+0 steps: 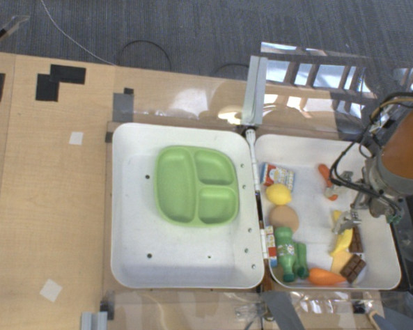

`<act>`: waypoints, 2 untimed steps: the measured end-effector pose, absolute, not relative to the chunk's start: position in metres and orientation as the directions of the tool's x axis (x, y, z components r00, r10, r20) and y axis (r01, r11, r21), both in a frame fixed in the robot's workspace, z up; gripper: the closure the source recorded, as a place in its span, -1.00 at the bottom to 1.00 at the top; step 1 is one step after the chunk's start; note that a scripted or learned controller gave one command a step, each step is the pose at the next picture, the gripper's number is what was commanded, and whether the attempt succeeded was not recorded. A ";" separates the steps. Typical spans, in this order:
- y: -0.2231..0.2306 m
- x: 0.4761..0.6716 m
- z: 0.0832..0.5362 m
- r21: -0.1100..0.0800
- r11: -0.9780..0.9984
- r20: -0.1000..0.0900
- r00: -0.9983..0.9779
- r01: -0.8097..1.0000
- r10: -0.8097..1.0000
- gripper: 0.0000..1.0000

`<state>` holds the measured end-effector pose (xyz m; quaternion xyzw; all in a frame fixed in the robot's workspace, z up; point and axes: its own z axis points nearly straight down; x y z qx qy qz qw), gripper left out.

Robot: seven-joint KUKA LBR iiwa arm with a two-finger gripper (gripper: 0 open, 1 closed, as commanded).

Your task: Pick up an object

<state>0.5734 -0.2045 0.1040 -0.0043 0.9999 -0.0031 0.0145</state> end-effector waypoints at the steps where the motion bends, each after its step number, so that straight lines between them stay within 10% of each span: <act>1: -0.206 0.557 0.090 -0.001 0.993 -0.015 -0.993 0.116 0.116 -1.00; 2: -0.205 0.562 0.105 -0.004 0.994 -0.032 -0.993 0.110 0.110 1.00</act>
